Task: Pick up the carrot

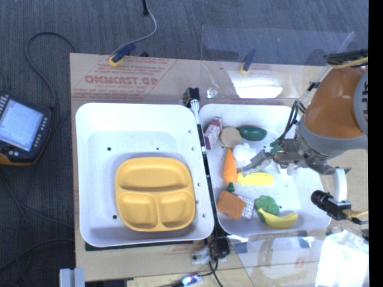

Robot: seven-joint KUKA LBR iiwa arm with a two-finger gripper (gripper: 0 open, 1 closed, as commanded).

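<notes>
- While the carrot (pixel 230 165) lay in the right bin (pixel 299 113) close against its left wall, point toward the far side, the clutter near the front edge already hinted at trouble: a banana (pixel 279 220) lay at the front with a green leafy piece (pixel 267 205) touching it, and an orange-brown block (pixel 230 205) sat just beside the carrot's near end.
- Next back, a yellow corn cob (pixel 256 179) lay crosswise, its tip just beside the carrot's right flank; my judgement was that a descent from that side could close on the corn instead, or nudge the carrot into the wall.
- At the same depth the gripper (pixel 261 159) reached in from the right, its fingers looking slightly apart with nothing between them; one tip seemed to hover just above the corn, near the carrot but not on it.
- A white ball (pixel 242 153) touched the carrot's far end and could roll under the fingers.
- Farther back sat a tan round piece (pixel 230 137), a dark green vegetable (pixel 252 133) and a red packet (pixel 212 133).
- Left of all this, the other bin (pixel 96 124) held a yellow divided tray (pixel 155 192), well apart from the carrot.
</notes>
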